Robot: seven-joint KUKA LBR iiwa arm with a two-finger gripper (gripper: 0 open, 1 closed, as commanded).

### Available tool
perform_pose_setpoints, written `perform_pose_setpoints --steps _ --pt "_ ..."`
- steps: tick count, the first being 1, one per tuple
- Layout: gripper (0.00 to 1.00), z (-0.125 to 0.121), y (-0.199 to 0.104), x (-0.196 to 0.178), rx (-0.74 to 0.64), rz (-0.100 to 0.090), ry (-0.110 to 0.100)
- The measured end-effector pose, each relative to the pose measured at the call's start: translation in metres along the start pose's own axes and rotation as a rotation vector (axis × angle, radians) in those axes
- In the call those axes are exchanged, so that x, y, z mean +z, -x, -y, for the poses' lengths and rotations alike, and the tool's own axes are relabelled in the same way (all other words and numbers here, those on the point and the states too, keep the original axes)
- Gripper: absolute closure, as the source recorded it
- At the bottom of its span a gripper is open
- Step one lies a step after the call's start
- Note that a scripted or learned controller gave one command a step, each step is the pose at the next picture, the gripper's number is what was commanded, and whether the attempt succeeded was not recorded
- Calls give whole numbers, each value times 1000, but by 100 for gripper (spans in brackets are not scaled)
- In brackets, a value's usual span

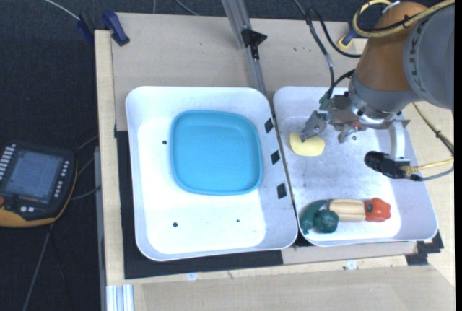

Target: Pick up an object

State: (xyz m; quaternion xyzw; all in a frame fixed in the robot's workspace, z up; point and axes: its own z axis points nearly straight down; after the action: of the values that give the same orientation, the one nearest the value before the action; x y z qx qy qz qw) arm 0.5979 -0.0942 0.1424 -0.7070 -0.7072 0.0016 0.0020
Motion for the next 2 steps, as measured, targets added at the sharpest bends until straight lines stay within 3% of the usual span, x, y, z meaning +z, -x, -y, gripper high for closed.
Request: perform_pose_setpoints --steps 1,2 --pt "0 1 0 49 0 0 1" --pt "100 -1 0 36 0 0 6"
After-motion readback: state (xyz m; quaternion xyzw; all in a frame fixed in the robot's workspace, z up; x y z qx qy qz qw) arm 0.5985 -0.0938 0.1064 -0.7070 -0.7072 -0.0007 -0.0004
